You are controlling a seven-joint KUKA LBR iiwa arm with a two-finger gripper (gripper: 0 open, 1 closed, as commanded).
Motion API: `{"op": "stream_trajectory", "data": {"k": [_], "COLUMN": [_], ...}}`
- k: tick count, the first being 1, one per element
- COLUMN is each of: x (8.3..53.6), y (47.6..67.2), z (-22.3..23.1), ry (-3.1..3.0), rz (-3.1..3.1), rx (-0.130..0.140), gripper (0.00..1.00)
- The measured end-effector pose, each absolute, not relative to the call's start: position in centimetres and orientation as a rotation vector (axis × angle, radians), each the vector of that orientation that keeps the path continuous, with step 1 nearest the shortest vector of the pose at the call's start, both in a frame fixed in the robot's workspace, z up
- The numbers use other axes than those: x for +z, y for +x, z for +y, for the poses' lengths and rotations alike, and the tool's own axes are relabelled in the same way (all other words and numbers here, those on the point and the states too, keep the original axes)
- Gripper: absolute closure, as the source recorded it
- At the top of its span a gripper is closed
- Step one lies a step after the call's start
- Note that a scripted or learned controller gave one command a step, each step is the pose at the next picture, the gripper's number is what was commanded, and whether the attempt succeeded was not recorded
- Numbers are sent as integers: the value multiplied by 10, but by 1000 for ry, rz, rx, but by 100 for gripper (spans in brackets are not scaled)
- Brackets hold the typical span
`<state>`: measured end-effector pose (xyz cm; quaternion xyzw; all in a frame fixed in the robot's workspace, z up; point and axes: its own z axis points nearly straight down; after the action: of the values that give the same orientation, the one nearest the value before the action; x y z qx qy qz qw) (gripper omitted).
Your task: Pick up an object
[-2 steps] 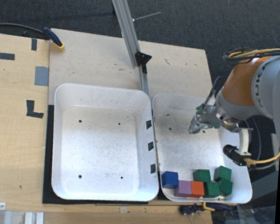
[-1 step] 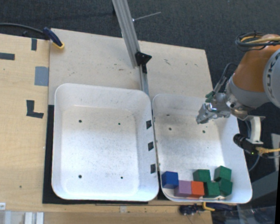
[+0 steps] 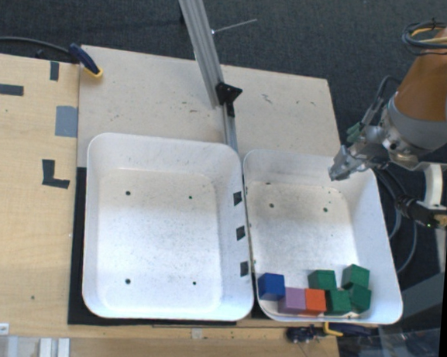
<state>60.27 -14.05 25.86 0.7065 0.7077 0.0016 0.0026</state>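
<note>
Several small blocks lie along the front edge of the right bin (image 3: 309, 174): a blue cube (image 3: 272, 285), a purple block (image 3: 296, 299), an orange block (image 3: 315, 300) and green blocks (image 3: 344, 289) piled at the front right corner. My gripper (image 3: 341, 171) hangs over the right bin's far right corner, well back from the blocks. Nothing shows between its fingers. The grey wrist and orange band (image 3: 427, 87) rise behind it at the right.
The left bin (image 3: 97, 202) stands beside the right one. A slanted metal rail (image 3: 204, 44) runs from the top down to the gap between the bins. Cables hang off the bench's right side.
</note>
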Motion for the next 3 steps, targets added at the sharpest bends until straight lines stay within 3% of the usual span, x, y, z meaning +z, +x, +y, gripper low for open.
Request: {"op": "stream_trajectory", "data": {"k": [1, 3], "x": [296, 270], "y": [604, 628], "z": [-140, -42], "ry": [2217, 2216], "rz": [2221, 2231], "rx": [3, -2], "gripper": [100, 100]}}
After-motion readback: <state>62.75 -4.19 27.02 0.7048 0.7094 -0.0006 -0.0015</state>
